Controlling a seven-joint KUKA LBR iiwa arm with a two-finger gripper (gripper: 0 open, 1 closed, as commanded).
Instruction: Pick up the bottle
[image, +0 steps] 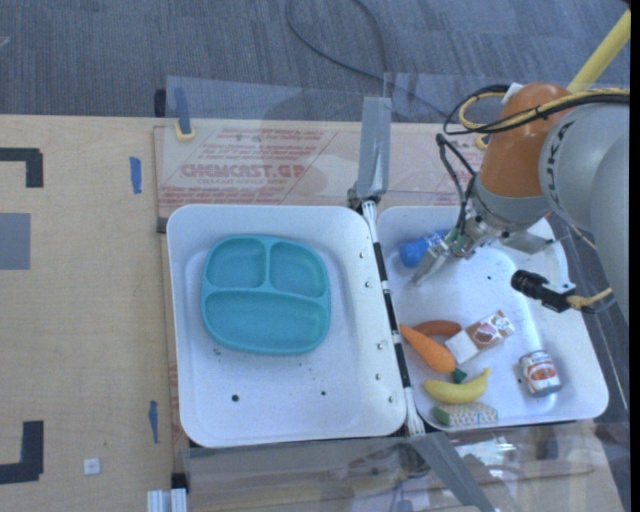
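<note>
Blue plastic was what I was after: the bottle (417, 250) lay in the far left corner of the right bin (585, 405), close by the divider between the two bins, and it sat just to the left of my tool (440, 258). My tool had its tips low over the bin floor, slanted down and leftward, with the bottle at or against them on that side. From the slanted view I could not tell whether the bottle was between the fingers or merely beside them, nor how far apart they stood; I would not claim a hold. The bottle's long axis seemed to run roughly left to right, though my wrist hid its right end.

Well apart, toward the near side of the same bin, lay a carrot (429, 350), a banana (457, 387), a small boxed snack (488, 331) and a can (540, 372); none crowded the bottle. The left bin (190, 330) carried a teal divided plate (266, 294).

My judgement was that the grasp turned on that short leftward gap, with the bin wall leaving little room beyond.
</note>
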